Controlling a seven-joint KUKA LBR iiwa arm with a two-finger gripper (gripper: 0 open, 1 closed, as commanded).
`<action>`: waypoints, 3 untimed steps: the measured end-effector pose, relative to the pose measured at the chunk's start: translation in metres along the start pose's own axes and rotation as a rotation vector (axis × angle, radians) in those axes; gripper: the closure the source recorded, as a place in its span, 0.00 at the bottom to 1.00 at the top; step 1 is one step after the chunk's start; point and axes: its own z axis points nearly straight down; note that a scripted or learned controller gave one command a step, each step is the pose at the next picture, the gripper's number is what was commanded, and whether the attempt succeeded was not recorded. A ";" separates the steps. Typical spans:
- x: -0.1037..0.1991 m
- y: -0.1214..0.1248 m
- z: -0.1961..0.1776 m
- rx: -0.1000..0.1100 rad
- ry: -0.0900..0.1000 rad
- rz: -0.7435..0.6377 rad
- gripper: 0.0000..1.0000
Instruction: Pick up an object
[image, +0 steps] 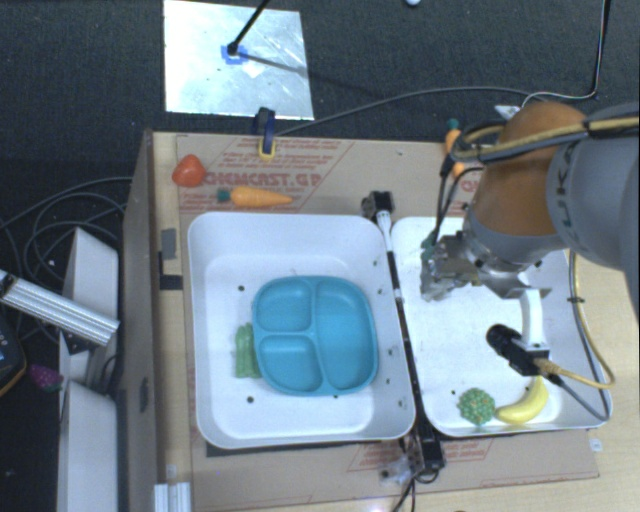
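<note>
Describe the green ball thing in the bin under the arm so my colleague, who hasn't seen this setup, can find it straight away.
Start at the right white bin, the one the grey arm reaches over. Go to its near edge, at the bottom of the camera view, where two small things lie side by side. The one you want is the round, bumpy green ball; its neighbour just to the right is a curved yellow banana.

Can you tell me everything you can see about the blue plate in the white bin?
The blue plate is light blue and looks like smooth plastic. It has rounded corners and raised ridges that split it into three sections: two at the top and a wide one at the bottom. Nothing lies in any section. It sits flat, turned a little askew, near the middle of the left bin. A green object lies right against its left edge; whether they touch is hard to tell.
</note>
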 end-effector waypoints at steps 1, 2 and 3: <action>0.000 0.001 -0.011 -0.002 0.000 -0.004 1.00; 0.000 0.002 -0.021 -0.004 0.001 -0.010 1.00; 0.001 0.003 -0.032 -0.006 0.002 -0.015 1.00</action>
